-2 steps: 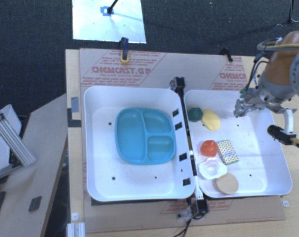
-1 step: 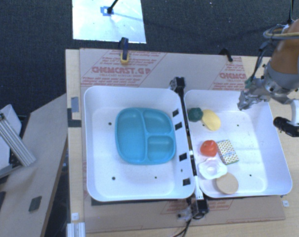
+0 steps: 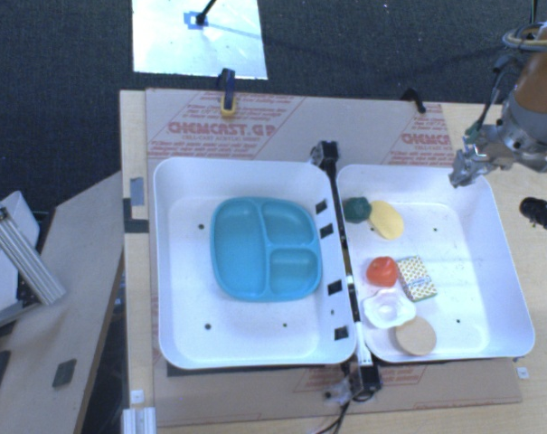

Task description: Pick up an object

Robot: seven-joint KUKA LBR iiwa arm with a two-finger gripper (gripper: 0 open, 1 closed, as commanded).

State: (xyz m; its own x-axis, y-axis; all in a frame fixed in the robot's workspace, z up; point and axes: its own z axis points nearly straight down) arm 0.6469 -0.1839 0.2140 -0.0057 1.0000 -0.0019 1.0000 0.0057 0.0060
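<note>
Pincer (image 3: 461, 172) poised over the far right corner of the right bin (image 3: 490, 328), clear of everything; whether apart or together, cannot tell (too small and dark against the rim).

Candidates all down and left of the pincer, clustered by the divider. Nearest: yellow lemon (image 3: 387, 220), smooth, rounded, probably light hollow plastic, likely slippery; best taken across its short width. Touching its left end, a dark green lump (image 3: 356, 209), small and roundish. Further off, a red tomato (image 3: 381, 271), glossy and apt to roll. Beside that, a patterned box (image 3: 417, 278), flat-sided and stiff, probably the easiest grip, across its narrow faces. Farthest, a white fried egg (image 3: 388, 310) and tan disc (image 3: 416, 337), both flat, hard to get under.

Well left in the other bin, a blue tray (image 3: 264, 248), rigid moulded plastic.
</note>
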